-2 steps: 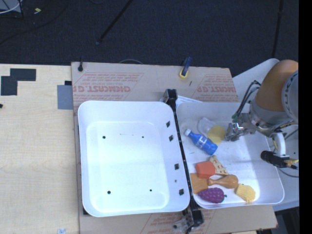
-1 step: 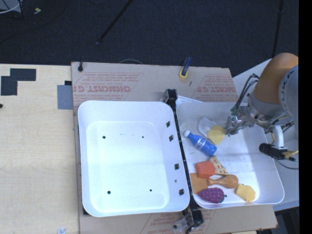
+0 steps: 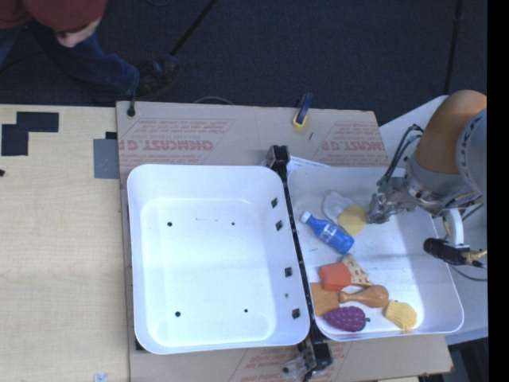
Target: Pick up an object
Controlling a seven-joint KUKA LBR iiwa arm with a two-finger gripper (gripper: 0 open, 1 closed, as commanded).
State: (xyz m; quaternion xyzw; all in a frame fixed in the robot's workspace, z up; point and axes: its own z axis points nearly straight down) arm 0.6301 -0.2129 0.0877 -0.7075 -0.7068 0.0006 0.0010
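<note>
In the right bin (image 3: pixel 429 313) lie several toys: a blue bottle (image 3: pixel 328 232), a pale yellow piece (image 3: pixel 351 218), a clear cup-like piece (image 3: pixel 334 203), an orange-red block (image 3: pixel 335 276), a tan drumstick shape (image 3: pixel 362 297), a purple grape bunch (image 3: pixel 345 318) and a yellow piece (image 3: pixel 401 314). My gripper (image 3: pixel 377 211) hangs low over the upper middle of this bin, just right of the pale yellow piece. The arm comes in from the right with its orange band (image 3: pixel 445 138) above.
The left bin (image 3: pixel 208 257) sits beside the right one, the two joined by a black divider (image 3: pixel 288 249). Both rest on cardboard (image 3: pixel 215 138). A blue-and-yellow clamp (image 3: pixel 301 111) stands at the cardboard's far edge. Black cables (image 3: pixel 453 251) trail near the bin's right side.
</note>
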